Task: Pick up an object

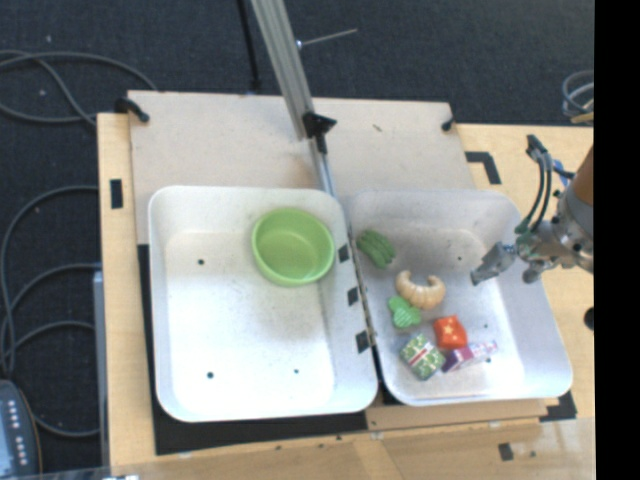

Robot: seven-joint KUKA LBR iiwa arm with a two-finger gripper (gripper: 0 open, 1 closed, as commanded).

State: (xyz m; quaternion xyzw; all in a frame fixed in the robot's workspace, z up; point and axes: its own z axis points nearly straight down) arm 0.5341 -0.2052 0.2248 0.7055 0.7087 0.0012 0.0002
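Near right bin's (520,218) right wall, my gripper (508,265) hangs, finger spread unclear; curved tan piece (420,289) lies crosswise, ends pointing toward back edge.

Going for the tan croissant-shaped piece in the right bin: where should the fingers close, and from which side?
Probably from straight above, closing across the thick middle of the croissant-shaped piece. It lies flat, and the green leafy piece sits close at its lower left, so a sideways approach there is crowded. The gripper waits to its right.
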